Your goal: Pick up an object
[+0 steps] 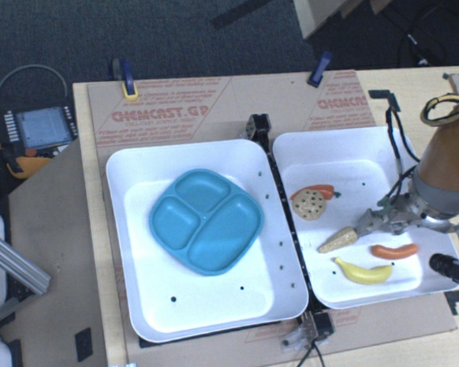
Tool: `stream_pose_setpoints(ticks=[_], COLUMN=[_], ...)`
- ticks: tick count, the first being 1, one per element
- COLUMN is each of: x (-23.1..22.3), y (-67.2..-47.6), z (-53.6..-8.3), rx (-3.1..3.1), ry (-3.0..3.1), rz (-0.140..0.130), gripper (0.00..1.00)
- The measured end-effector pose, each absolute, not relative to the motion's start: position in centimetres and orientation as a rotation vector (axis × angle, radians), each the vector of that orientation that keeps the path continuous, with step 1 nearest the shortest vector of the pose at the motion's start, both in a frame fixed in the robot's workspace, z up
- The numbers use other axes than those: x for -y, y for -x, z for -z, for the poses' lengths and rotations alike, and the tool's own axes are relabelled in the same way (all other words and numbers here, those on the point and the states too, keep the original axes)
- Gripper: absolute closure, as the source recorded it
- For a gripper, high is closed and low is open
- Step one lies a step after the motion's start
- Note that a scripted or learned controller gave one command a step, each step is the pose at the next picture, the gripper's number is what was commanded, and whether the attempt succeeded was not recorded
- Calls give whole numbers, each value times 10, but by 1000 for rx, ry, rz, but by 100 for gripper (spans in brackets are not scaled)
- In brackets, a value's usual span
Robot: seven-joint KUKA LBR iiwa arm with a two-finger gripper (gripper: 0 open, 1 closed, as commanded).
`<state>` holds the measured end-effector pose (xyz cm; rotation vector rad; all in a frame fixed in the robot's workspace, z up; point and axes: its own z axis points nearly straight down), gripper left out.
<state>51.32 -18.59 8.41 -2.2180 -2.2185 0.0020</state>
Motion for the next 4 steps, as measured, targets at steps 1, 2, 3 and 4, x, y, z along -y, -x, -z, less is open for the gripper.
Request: stream_pose_setpoints(ticks=[1, 2, 3, 4], x=[186, 192, 192, 142], y=[-514, -519, -520, -530], z=[-95, -157, -210, -217], rx=[2221, 2228, 2229, 2231], ry=[2221, 2226, 2225, 2217], rz=[-1, 4, 5, 5], gripper=[100, 100, 100, 100])
